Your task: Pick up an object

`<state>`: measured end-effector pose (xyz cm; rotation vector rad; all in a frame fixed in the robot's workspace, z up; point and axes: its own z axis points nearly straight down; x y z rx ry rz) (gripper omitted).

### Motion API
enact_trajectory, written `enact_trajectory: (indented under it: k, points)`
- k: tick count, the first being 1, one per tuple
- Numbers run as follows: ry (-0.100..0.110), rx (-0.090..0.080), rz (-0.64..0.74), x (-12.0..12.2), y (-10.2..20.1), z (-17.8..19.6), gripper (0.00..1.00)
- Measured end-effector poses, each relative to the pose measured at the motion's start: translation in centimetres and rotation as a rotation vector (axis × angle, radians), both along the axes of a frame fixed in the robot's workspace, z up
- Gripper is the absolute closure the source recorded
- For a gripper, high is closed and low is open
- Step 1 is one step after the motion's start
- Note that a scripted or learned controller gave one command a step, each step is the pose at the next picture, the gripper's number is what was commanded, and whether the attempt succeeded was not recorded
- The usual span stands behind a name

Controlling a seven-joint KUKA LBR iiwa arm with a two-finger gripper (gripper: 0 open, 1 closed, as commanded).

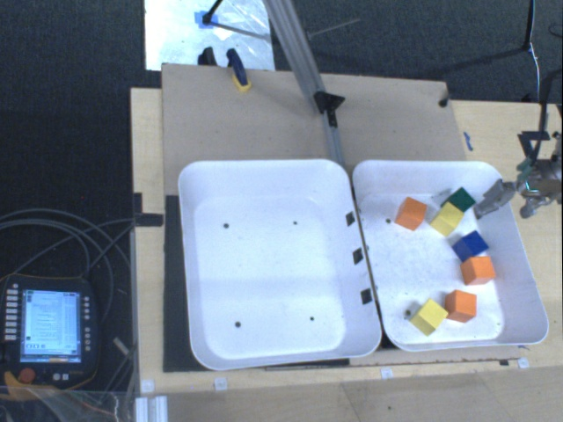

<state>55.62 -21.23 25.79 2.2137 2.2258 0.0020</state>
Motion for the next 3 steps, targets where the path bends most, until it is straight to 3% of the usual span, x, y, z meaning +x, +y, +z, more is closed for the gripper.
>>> enact_trajectory:
  k: [1, 3]
  points:
    - [0.000, 0.000, 0.000, 0.0, 0.0, 0.0, 0.00]
    - [0.006, 0.001, -0.003, 0.3, 0.0, -11.7, 0.00]
